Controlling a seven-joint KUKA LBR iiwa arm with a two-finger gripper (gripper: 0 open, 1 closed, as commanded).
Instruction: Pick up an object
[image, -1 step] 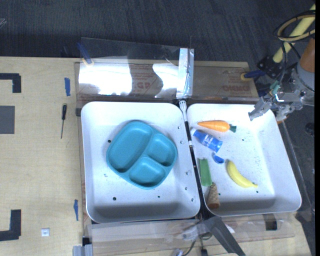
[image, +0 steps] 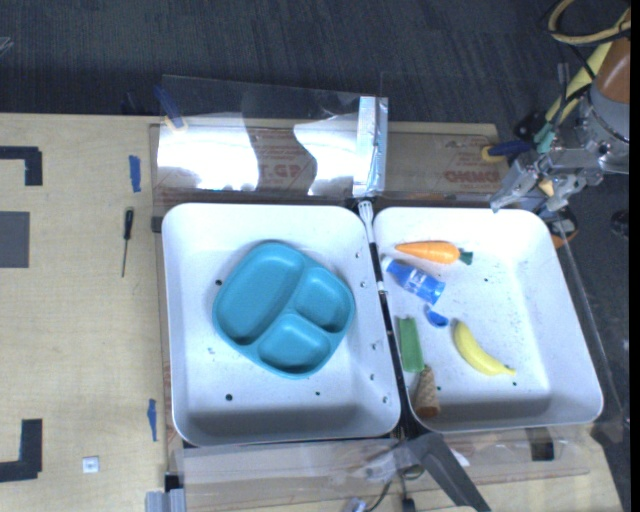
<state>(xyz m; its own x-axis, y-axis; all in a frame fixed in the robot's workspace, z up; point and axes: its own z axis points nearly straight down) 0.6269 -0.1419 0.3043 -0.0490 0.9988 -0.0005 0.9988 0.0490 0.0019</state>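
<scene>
- Near edge, right bin (image: 575, 330): brown object (image: 427, 390), green block (image: 408, 342), yellow banana (image: 482, 351).
- Farther back: blue bottle (image: 415, 282), orange carrot (image: 430, 253).
- Left bin (image: 190, 330): blue divided plate (image: 284, 306).
- Far right corner: gripper (image: 535, 185), apparently above the bin rim, holding nothing.

Red print on the cardboard (image: 450, 160) is too blurred to read
</scene>
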